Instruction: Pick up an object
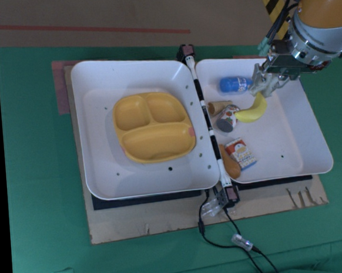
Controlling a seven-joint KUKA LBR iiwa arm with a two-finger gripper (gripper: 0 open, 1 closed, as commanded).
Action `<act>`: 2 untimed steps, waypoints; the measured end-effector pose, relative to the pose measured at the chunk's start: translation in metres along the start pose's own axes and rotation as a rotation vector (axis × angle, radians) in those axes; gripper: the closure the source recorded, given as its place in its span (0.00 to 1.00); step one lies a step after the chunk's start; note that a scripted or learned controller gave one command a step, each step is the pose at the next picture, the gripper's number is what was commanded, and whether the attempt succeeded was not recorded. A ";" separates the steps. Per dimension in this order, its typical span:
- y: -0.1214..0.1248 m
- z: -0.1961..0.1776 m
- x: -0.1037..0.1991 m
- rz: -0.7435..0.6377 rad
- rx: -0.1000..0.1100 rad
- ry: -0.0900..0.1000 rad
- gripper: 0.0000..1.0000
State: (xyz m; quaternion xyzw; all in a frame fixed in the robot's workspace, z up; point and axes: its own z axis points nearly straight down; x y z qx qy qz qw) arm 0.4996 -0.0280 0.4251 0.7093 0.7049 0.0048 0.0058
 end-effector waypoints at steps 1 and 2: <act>0.012 0.007 0.037 0.000 0.003 0.001 1.00; 0.019 0.032 0.020 0.002 0.011 0.000 1.00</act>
